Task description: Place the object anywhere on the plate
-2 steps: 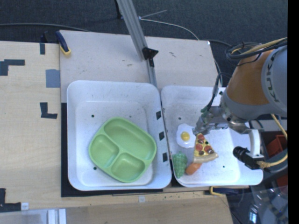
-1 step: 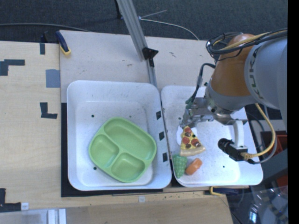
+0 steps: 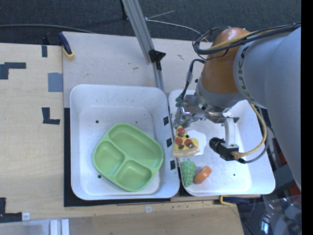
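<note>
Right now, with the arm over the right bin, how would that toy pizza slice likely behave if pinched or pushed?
The pizza slice looks flat and thin, so it would probably slide rather than roll or tip. It seems a light toy, likely stiff enough to hold shape. Lying flat by the bin wall, just below the tool, its edges offer little to pinch, so a grasp may slip.

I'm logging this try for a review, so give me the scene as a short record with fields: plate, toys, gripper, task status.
plate: green plate with three compartments, in the left bin, nothing on it
toys: pizza slice, green vegetable and orange toy, all in the right bin near its left wall
gripper: gripper low over the right bin, just above the pizza slice; grasp cannot be told
task status: not yet done, no toy on the plate
</note>
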{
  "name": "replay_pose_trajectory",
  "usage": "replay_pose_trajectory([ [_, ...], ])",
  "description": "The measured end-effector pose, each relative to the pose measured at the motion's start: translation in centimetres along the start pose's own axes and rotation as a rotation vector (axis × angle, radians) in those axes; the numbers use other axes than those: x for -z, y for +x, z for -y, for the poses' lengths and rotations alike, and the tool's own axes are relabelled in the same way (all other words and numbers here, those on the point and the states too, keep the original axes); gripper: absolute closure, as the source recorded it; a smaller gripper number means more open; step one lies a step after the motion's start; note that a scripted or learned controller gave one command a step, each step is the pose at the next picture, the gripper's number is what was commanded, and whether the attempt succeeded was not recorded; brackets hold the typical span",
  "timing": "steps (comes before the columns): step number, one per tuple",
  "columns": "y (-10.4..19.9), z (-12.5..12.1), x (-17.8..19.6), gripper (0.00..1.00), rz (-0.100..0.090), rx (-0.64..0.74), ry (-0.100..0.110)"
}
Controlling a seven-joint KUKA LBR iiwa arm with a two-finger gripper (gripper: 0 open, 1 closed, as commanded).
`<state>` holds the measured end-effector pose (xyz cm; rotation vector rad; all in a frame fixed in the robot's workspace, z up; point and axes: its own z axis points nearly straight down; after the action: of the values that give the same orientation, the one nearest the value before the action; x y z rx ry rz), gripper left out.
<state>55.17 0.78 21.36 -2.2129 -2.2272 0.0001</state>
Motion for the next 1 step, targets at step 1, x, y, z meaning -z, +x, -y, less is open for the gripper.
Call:
replay_pose_trajectory([
  [1, 5.56, -2.82, 0.55, 1.0, -0.001, 0.001, -0.002],
])
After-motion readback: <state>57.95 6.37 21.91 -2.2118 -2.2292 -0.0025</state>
